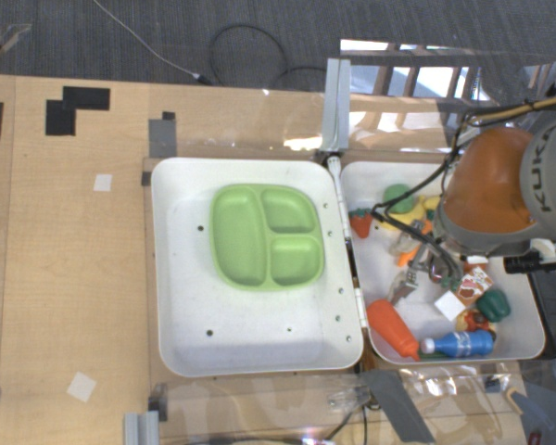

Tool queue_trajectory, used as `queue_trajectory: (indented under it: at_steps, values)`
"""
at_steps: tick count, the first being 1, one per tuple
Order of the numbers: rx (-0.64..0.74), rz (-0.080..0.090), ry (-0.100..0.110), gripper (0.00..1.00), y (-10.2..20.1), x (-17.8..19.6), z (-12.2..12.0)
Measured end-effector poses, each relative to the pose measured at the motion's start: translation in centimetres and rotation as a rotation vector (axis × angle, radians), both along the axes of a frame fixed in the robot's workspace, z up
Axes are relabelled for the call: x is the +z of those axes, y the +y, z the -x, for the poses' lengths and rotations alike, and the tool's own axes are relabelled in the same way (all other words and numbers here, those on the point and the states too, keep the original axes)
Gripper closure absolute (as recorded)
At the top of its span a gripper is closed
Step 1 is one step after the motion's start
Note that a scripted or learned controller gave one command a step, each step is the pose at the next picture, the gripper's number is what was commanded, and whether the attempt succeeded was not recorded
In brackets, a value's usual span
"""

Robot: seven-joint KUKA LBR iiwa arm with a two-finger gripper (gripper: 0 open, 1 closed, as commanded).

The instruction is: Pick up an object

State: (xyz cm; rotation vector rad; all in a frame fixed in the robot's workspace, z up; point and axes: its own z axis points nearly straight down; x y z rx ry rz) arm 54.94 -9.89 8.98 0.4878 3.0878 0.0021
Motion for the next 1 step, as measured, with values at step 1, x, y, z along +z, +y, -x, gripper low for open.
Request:
queue_trajectory:
  at_steps: [1]
  values:
    - [0.084,0.001,0.002,0.00,0.21,-0.07,-3.74]
